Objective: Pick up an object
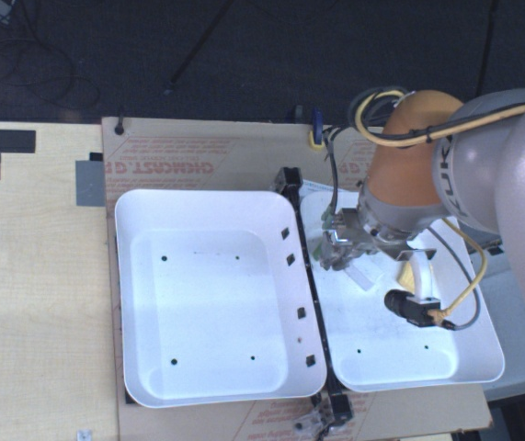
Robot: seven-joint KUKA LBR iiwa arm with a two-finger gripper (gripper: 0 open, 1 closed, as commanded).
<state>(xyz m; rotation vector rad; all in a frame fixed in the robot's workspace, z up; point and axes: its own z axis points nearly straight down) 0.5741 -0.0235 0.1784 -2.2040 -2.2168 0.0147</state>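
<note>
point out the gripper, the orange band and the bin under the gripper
gripper (335, 252), camera view, at its metal tip
orange band (411, 168), camera view, on the middle of the band
bin (393, 362), camera view, on its bare floor

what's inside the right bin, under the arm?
In the right bin, a yellow object shows partly, beside the wrist, and a pale flat piece lies by the hand. The arm covers the bin's far half; anything there cannot be seen.

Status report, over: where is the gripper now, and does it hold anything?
Gripper low in right bin, near its left wall. Yellow object close by, partly hidden under arm. Hold not confirmed.
</note>
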